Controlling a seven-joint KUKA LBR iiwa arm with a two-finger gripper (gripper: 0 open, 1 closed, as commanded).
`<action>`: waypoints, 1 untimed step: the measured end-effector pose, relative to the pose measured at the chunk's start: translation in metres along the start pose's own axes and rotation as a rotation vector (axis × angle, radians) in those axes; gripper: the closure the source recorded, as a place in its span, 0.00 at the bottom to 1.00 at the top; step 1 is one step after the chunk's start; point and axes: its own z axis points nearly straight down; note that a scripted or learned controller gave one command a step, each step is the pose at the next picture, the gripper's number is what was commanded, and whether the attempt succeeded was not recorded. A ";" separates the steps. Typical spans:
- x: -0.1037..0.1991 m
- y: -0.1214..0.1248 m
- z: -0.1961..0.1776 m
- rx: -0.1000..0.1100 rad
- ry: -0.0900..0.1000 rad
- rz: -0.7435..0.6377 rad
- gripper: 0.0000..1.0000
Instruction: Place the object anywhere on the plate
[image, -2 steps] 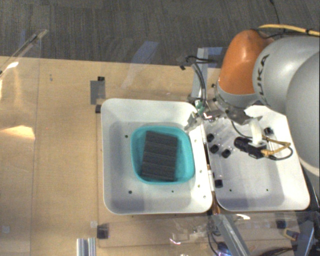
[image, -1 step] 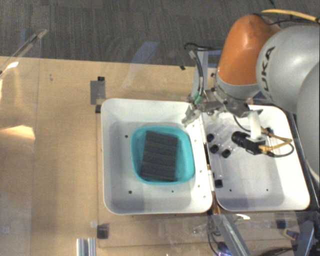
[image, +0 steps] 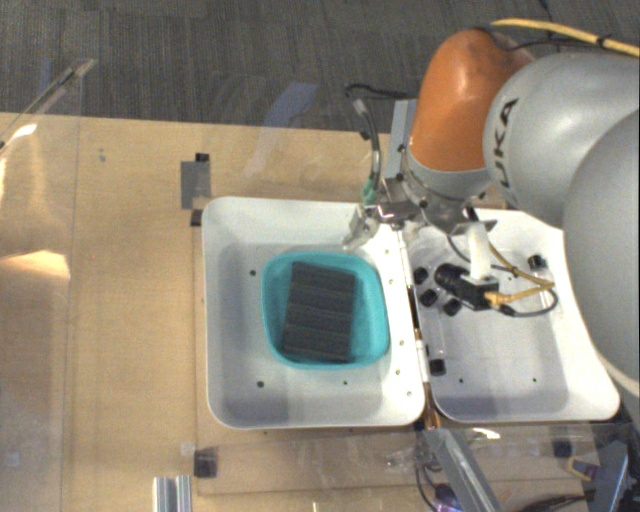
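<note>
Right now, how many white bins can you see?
2. The left bin holds the teal plate with a dark block on it; the right bin sits beside it, partly under the arm.

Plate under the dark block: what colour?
Teal plate, clearest in the camera view, with the dark grey ribbed block lying on it.

You see the arm (image: 560, 150) run off the top and right edges, and its bulk covers the right bin's (image: 520, 375) far rim and right side. The pincer (image: 362, 225) is mostly tucked beneath the wrist (image: 445, 190), its tip small and blurred. The dark block (image: 320, 312) hides the plate's (image: 375, 322) middle.
</note>
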 end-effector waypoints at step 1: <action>-0.027 -0.035 -0.094 -0.003 -0.001 0.098 0.00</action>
